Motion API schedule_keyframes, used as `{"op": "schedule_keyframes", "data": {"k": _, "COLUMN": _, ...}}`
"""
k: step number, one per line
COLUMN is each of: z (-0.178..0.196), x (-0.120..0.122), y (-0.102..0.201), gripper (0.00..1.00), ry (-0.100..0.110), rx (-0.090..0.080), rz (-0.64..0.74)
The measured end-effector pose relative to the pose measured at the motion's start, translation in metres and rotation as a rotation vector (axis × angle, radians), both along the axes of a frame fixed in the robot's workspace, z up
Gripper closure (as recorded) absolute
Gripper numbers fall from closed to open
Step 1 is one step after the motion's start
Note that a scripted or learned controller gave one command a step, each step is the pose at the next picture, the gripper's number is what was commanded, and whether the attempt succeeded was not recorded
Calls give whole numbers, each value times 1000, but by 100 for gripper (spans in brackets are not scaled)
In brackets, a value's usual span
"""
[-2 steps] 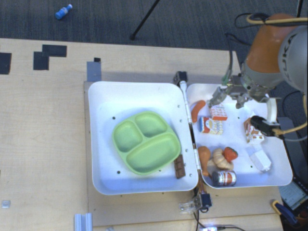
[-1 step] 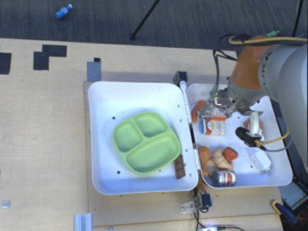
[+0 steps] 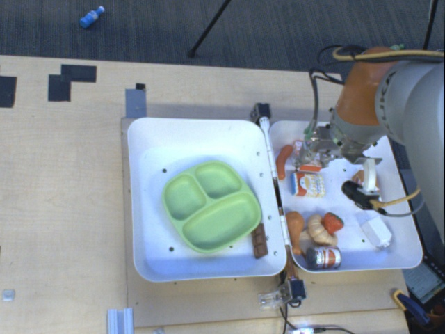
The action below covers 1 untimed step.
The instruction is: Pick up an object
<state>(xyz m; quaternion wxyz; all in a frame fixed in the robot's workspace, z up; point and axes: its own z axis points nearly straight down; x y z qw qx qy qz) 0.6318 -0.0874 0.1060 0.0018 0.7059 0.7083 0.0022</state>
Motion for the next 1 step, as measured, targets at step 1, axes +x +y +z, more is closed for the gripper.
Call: {"op": "schedule_keyframes", "data": {"k": 1, "z": 101, "x": 38, "y": 51, "gripper": 100, "ry": -1, "rx": 0, "rz": 3}}
